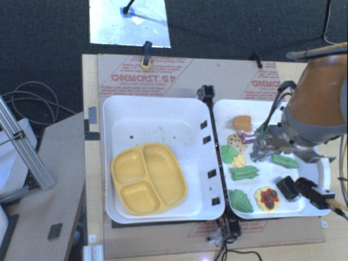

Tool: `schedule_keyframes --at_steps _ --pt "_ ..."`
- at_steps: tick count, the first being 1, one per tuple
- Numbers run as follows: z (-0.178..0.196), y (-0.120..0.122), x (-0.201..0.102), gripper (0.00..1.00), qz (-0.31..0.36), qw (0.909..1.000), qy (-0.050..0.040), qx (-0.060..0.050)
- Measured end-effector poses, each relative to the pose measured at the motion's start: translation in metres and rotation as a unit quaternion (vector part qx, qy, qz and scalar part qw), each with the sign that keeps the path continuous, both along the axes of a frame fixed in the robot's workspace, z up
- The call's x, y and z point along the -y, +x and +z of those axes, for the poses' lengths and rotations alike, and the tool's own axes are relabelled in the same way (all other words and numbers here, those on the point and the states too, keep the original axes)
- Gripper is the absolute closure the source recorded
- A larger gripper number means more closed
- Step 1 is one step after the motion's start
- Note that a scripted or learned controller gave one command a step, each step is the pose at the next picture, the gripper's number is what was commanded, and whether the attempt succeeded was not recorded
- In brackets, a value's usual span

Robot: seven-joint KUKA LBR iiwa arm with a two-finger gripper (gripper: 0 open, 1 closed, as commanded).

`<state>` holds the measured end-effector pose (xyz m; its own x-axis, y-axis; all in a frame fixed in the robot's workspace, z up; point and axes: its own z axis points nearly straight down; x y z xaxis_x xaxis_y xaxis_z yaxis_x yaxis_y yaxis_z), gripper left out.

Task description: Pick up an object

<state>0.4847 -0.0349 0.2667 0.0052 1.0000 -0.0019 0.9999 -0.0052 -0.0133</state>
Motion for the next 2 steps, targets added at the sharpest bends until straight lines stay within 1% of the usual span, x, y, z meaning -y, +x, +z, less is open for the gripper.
schedule_keyframes --at_steps 1,2 --pt "0.087 0.003 0.072 1.00 0.000 0.9999 -0.0016 0.013" --pt "-0.062 0.026 0.022 1.00 0.007 1.0000 0.0022 0.003"
